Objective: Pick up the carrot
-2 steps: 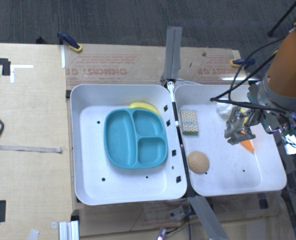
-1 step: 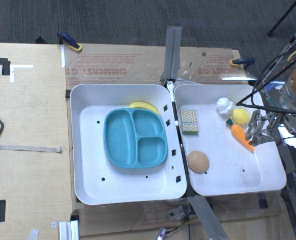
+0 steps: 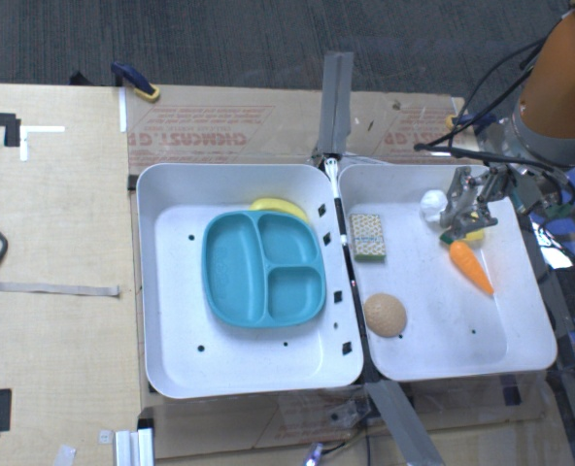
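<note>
While the claw [image 3: 465, 223] hangs at the carrot's [image 3: 472, 267] eleven o'clock end, the approach step is in hand.
Its opening cannot be told (wiring clutters it); next, it likely needs to settle astride the carrot and close.

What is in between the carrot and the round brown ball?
Just bare white floor of the right bin. The camera view shows nothing lying between the carrot and the brown ball.

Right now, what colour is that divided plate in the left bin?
The divided plate is teal blue, shown clearly in the camera view.
</note>
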